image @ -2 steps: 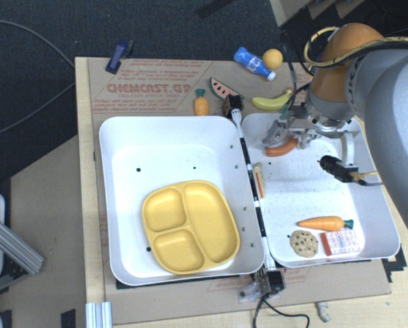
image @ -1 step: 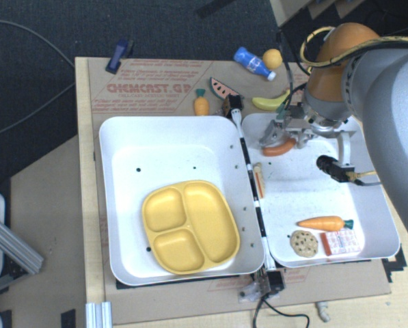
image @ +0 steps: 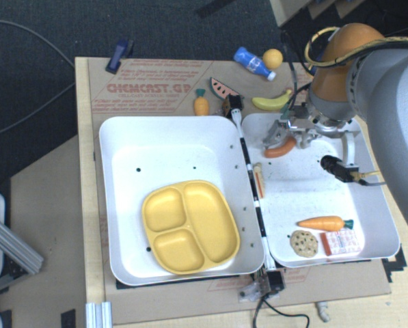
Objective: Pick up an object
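Two shallow white bins stand side by side, and the grey arm's two-finger gripper (image: 286,132) hangs low over the far corner of the right white bin (image: 292,197). Just under the gripper, on its side that is nearer to the camera, lies a short red-orange sausage-shaped toy (image: 279,149). It seems to touch the tool or to be very close to it. Whether the gripper is apart or together I cannot tell, because the wrist covers it from above, so I cannot say that anything is held.

Well apart from the gripper, toward the near edge of the same bin, lie a plastic orange carrot with a green top (image: 321,223), a round brown cookie (image: 303,242) and a small red and white packet (image: 340,241). Just beyond the gripper, outside the bin, a yellow toy banana (image: 270,102) rests on the board. Far from the gripper, in the left white bin (image: 156,149), lies a yellow divided plastic plate (image: 188,225).

I judge that the step in hand is the grasp itself: the tool is at the sausage toy, and the lift is not yet done. The next move probably calls for a firm closing across the narrow width of the toy, then a straight rise. The toy is smooth and round, so it may roll or slip out, and the bin wall is near.
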